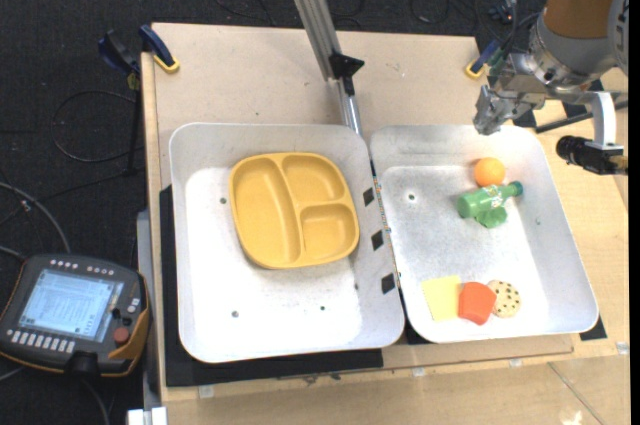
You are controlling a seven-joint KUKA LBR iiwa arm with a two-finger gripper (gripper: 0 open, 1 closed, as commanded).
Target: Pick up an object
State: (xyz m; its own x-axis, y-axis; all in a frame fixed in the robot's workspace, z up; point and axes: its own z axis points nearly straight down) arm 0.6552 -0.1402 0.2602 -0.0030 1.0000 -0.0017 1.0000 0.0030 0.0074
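Gripper [489, 118] hangs upper right, above the right bin's [560, 243] far rim; how it's set I cannot tell. Orange [489, 172] sits just below, touching the green bottle [488, 203]. I'd drop straight down onto the orange, clear of the bottle.

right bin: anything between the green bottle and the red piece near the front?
Nothing. In the camera view, bare white bin floor separates the green bottle from the red piece. The orange ball sits beyond the bottle; yellow slab and cookie flank the red piece.
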